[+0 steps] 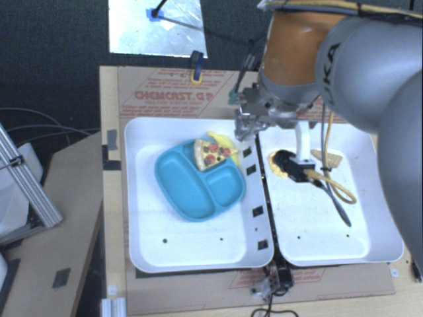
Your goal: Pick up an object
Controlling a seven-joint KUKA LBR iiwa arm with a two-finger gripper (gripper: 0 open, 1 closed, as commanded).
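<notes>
A blue divided plate (198, 187) lies in the left bin (149, 243). A toy pizza slice (210, 154) rests on the plate's far right corner. Just behind it a yellow piece (223, 140) pokes out. My gripper (243, 131) hangs over the far end of the wall between the two bins, right beside the yellow piece and the pizza slice. Nothing shows between its tips. In the right bin (330, 243) a tan waffle-like piece (328, 158) lies near the far side, and a small yellow object (274, 168) sits near the dividing wall.
A thin dark utensil-like thing (341, 209) lies slanted in the middle of the right bin. The big grey arm (370, 65) covers the view's upper right. A cardboard sheet (172, 94) lies under the bins, and a shiny panel (155, 18) lies beyond it.
</notes>
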